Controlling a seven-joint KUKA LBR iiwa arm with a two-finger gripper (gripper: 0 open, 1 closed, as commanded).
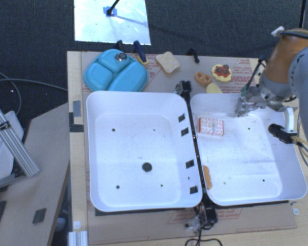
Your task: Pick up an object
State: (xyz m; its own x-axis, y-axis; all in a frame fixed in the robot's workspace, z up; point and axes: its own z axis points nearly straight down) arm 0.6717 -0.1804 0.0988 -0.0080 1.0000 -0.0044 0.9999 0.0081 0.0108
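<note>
A robotics lab: a robot arm over two white bins, aluminium framing at left.

- Blue sectioned tray on the tabletop behind the left bin.
- Toast slice, what looks like a pretzel, and a small pizza behind the right bin.

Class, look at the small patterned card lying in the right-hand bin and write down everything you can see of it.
The patterned card is a small, flat rectangle, white with a grid of reddish marks, too small to read. It looks like thin card or plastic. It lies flat on the floor of the right bin, in the upper left part, near the divider between the bins, slightly skewed to the walls. Nothing rests on it. The gripper sits apart from it, up and to the right, near the bin's far wall, not touching it.
</note>
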